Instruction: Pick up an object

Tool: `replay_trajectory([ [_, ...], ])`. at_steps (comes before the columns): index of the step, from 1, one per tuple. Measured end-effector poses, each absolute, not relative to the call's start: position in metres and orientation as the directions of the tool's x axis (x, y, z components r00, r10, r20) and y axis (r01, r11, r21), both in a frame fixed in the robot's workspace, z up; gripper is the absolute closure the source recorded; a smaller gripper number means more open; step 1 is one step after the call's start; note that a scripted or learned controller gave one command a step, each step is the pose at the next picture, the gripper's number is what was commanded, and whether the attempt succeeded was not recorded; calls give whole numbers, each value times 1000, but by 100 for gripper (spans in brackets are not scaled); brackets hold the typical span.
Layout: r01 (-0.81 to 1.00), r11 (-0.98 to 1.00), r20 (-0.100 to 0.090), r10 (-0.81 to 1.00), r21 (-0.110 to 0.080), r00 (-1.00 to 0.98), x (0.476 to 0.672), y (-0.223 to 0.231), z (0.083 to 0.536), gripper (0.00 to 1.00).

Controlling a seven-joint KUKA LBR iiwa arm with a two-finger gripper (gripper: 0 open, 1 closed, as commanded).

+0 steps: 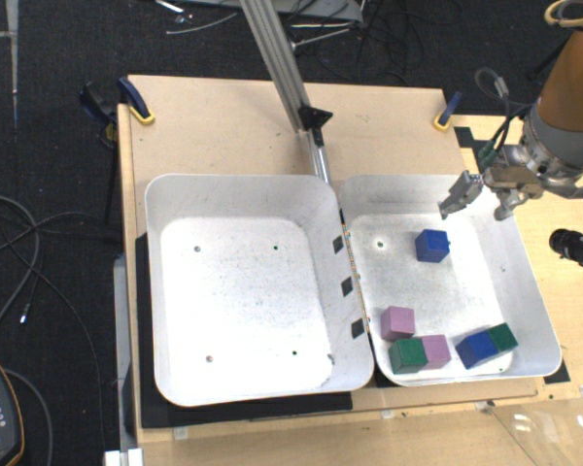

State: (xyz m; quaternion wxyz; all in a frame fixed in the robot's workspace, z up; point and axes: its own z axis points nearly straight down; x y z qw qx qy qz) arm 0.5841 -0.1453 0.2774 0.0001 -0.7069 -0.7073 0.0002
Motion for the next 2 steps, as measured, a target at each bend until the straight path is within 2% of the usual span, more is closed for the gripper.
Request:
replay_trajectory([
  [1,1000,0,2,1000,-8,0,578,-131,97,0],
  [2,1000,-1,-5,1000,6,1,652,-200,96,0],
])
